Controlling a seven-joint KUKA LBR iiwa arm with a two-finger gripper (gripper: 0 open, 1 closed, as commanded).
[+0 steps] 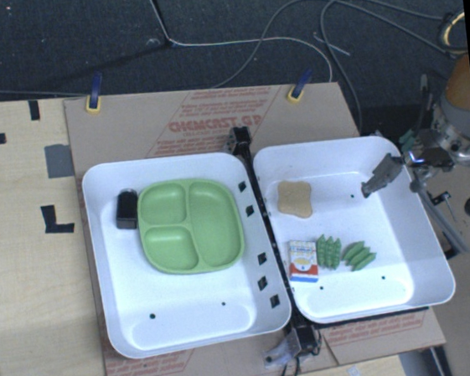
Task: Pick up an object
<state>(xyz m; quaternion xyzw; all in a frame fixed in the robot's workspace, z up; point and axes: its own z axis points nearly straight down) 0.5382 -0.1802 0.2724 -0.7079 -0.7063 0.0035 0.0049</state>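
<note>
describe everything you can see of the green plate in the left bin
The green plate is pale green, plastic-looking, a rounded square split into three compartments: one on its left, two on its right. It lies flat, slightly rotated, in the left bin, toward its far side. A small black object sits against its left edge.

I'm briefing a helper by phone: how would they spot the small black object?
Look in the left white bin, which holds a green divided plate. The black block lies against the plate's left edge, the one dark item there.
</note>
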